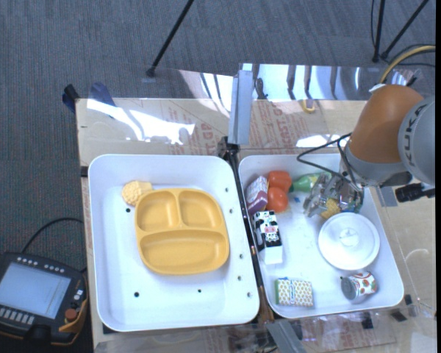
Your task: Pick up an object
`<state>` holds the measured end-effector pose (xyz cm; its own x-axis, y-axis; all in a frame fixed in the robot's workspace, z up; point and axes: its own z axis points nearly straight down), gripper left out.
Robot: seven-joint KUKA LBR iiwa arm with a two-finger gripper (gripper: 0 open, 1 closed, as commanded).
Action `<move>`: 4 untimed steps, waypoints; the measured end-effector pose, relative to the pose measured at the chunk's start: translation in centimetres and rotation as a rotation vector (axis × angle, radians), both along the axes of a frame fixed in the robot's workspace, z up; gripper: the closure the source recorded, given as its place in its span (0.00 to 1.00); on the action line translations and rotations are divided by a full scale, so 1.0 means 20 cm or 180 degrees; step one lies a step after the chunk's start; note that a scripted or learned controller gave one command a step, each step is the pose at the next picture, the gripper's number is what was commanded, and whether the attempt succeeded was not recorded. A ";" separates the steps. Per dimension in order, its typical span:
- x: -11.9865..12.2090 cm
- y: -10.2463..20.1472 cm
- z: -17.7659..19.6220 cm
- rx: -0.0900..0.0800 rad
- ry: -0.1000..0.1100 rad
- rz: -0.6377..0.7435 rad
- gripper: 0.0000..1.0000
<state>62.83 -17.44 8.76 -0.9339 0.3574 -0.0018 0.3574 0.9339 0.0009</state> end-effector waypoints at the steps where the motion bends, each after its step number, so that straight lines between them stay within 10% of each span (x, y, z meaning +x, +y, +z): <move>1: -0.06 -0.02 0.91 -0.0008 -0.0041 -0.0611 1.00; 2: -0.25 0.00 0.25 0.0012 0.0026 0.0515 1.00; 3: -0.43 0.28 -0.01 0.0005 0.0017 -0.0367 1.00; 4: -0.18 0.25 0.00 0.0001 0.0009 -0.1706 1.00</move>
